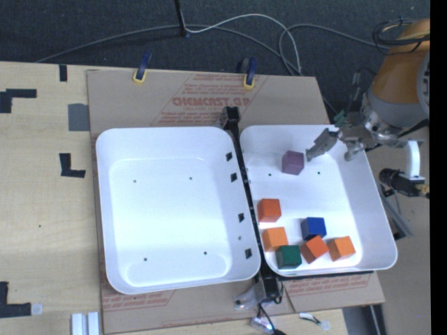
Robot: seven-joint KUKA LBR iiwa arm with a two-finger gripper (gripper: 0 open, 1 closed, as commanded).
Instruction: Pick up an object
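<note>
The right bin [363, 194] holds a purple cube [293, 162] near its far side, alone. Closer to the front lie several blocks: an orange cube [269, 209], another orange one [274, 238], a blue cube [313, 227], a green cube [288, 257], a red-orange block [315, 247] and an orange cube [341, 247]. My gripper [335, 145] hangs over the bin's far right part, just right of the purple cube and apart from it. Its two fingers are spread, with nothing between them.
The left bin [105, 187] sits beside the right one, with a black divider clip strip [241, 187] between them. Both rest on cardboard [202, 100] held by clamps. Cables run across the dark floor behind. The arm's orange band [405, 68] is at the right.
</note>
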